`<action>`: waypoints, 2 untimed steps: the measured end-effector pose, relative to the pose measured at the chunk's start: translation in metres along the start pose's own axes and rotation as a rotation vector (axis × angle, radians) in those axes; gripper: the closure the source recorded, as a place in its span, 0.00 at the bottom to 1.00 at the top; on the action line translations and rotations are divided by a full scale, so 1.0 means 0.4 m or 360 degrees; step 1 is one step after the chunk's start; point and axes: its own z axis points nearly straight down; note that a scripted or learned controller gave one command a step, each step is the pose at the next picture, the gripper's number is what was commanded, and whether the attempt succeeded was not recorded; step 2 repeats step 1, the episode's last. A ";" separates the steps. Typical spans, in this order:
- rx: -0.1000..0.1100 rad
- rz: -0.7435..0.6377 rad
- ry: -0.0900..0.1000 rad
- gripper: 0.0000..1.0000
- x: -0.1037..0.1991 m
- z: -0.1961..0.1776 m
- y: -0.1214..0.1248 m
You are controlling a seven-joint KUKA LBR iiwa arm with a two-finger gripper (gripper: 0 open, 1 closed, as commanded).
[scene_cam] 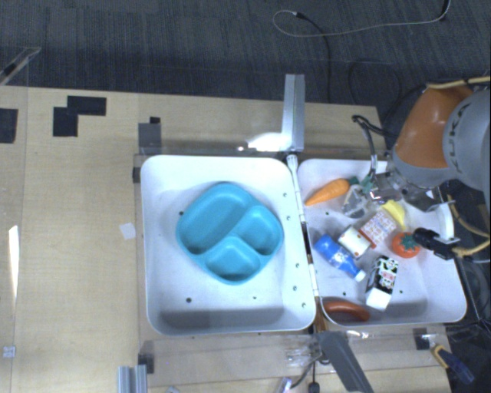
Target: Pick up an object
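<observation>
At the near edge of the right bin [459,301] you see a brown sausage-shaped toy [346,309] lying against the front wall, with a black-and-white block [383,279] just behind it. The other pickable things are bunched in this same bin: a blue bottle [337,255], a patterned box [371,229], a yellow piece [393,211], a tomato [406,244] and a carrot [328,191] near the back left corner. The crowding probably leaves little room for a clean grasp. The gripper [367,189] hangs low over the back of this bin beside the carrot, the arm [437,130] reaching in from the right; you cannot tell whether its fingers are apart or together, and nothing is visibly between them. The left bin [157,230] carries a blue divided tray [229,232] set roughly at its centre. Both bins sit side by side on a pale wooden bench [69,230], with dark carpet [153,38] and a loose cable [322,23] behind.
</observation>
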 end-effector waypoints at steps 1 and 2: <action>0.0019 0.0248 0.0006 1.00 0.044 -0.295 -0.140; 0.0019 0.0248 0.0006 1.00 0.044 -0.295 -0.140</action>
